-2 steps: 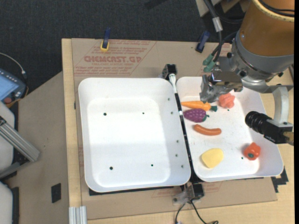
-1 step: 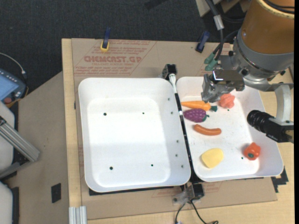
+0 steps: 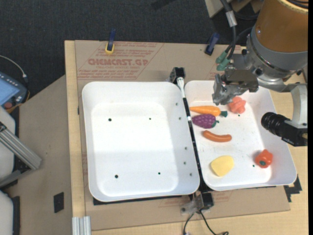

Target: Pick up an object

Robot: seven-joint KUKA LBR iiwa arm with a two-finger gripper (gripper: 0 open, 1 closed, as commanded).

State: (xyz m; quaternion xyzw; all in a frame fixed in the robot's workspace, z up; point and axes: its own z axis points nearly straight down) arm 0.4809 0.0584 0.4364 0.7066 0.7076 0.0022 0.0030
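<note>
Nearest to us, the left bin shows its white floor with four small dark dots, and its right wall butts against the right bin along the seam down the middle.

Moving right into that second bin, we find the toys. A purple bunch of grapes lies just beside the seam, touching or nearly touching the orange carrot above it. Below them sits a sausage, apart from both, and lower still a yellow potato-like piece. Further right, a pink lumpy toy rests near the carrot's green end, and a small red pepper stands alone toward the bin's right wall.

The gripper hangs over the carrot's right end, just left of the pink toy. We cannot tell how it is set, as the wrist body covers it from this angle, and we see nothing held.

We judge the risks to come from crowding. With carrot, grapes and pink toy packed so near, a descent here may land on the gap between them, nudging things aside instead of catching one. The carrot is slim and smooth, so a grasp near its tip may let it swivel out or slip. A push could also drive the carrot against the grapes and toward the seam wall.
</note>
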